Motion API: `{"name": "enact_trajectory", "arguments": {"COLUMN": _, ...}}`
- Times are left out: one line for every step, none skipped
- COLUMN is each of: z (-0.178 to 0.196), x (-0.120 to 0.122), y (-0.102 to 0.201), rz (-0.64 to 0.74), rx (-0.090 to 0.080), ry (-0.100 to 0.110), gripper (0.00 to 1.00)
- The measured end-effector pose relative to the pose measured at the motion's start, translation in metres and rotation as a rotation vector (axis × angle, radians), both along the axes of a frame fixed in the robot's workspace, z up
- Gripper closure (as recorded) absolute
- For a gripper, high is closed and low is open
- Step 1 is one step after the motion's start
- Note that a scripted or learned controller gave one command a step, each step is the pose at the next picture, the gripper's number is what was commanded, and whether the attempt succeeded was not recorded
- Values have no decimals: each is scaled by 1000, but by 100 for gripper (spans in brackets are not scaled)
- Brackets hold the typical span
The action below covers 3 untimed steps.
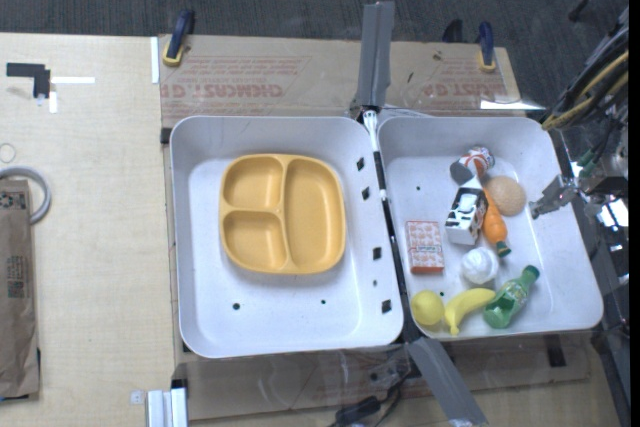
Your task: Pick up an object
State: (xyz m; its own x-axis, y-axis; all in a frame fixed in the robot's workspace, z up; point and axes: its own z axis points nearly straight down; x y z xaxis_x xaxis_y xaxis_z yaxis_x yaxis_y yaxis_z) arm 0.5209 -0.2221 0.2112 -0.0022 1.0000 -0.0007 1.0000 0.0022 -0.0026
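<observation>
Jaws (548, 203): at right bin's (570, 315) right rim, state cannot be told, nothing seen held. Nearest: brown egg (507, 195), carrot (494, 223), milk carton (465, 215). Further: green bottle (511, 297), banana (466, 305), lemon (427, 308). Step: approach; next, pick one target, descend

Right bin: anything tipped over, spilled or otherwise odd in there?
No spill or damage. The green bottle lies on its side in the right bin, beside the banana. The items are loosely jumbled.
</observation>
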Motion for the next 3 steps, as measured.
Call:
{"name": "enact_trajectory", "arguments": {"z": 8, "x": -5, "y": 3, "rz": 48, "rx": 0, "ry": 0, "gripper": 0}}
{"name": "enact_trajectory", "arguments": {"z": -110, "x": 33, "y": 17, "rz": 277, "rx": 0, "ry": -2, "gripper": 0}}
{"name": "enact_trajectory", "arguments": {"z": -101, "x": 33, "y": 16, "rz": 274, "rx": -2, "ry": -4, "gripper": 100}}
